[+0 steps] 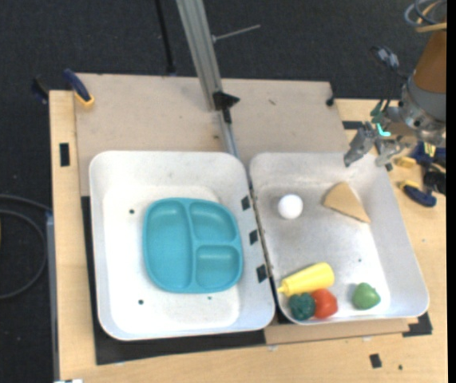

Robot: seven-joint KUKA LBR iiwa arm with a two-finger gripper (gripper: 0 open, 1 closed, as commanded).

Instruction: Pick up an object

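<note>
Dark flooring surrounds a pale wooden surface (172,114) that carries two shallow white bins side by side. We see the left bin (116,174) holding a teal divided plate (192,243), and the right bin (403,246) holding the loose objects: a white ball (291,207) near its far left part, a tan wedge (346,202) just right of the ball, and along the near edge a yellow piece (308,278), a dark green piece (301,305), a red piece (324,302) and a green piece (365,295), the first three touching one another.

We judge the task to be at its start: no object is lifted, and the arm (429,70) stands over the far right corner of the right bin. The pincer (369,144) hangs above that bin's far rim, near the tan wedge but apart from it, touching none of the objects.

We cannot tell how far its jaws stand apart; the parts are small and blurred at this slant. We see nothing between them, so we take it as carrying nothing.

For the next move, we judge it must choose a target, most handily the wedge or the ball since both lie apart from their neighbours, centre over it, descend into the bin and close.
</note>
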